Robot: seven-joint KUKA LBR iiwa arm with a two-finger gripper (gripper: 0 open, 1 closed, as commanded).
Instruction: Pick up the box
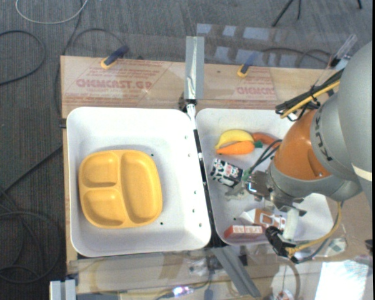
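Observation:
A small black-and-white patterned box (226,172) lies in the right bin (206,167) near its left wall. Close to that bin's front edge, a flat red-brown box (249,229) with white labels rests on the floor. My gripper (270,206) hangs low over the right bin under the orange wrist band (300,155). It is just above the red-brown box and to the right of the patterned box. The wrist body hides its tip.
A yellow banana (233,136) and an orange carrot (237,147) lie at the back of the right bin. The left bin (81,120) holds a yellow divided tray (120,187). Cables loop around the wrist and over the bin's front right corner.

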